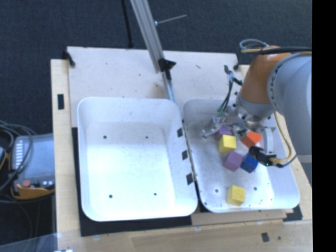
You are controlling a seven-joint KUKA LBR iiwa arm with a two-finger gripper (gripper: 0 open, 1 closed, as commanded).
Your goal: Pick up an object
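In the right bin (210, 193) lie several small blocks: a yellow cube (227, 143), a purple block (233, 160), a blue cube (249, 163), an orange block (252, 138) and a second yellow cube (236, 195) nearer the front. My gripper (227, 128) hangs low over the back of this cluster, right above the first yellow cube, with a bit of purple showing under it. The grey wrist with its orange band (260, 80) hides most of the fingers.
The left bin (131, 156) lies beside the right one, their rims meeting near the middle. A slanted metal pole (149, 28) rises behind the bins. Cables run along the arm at the right bin's edge.
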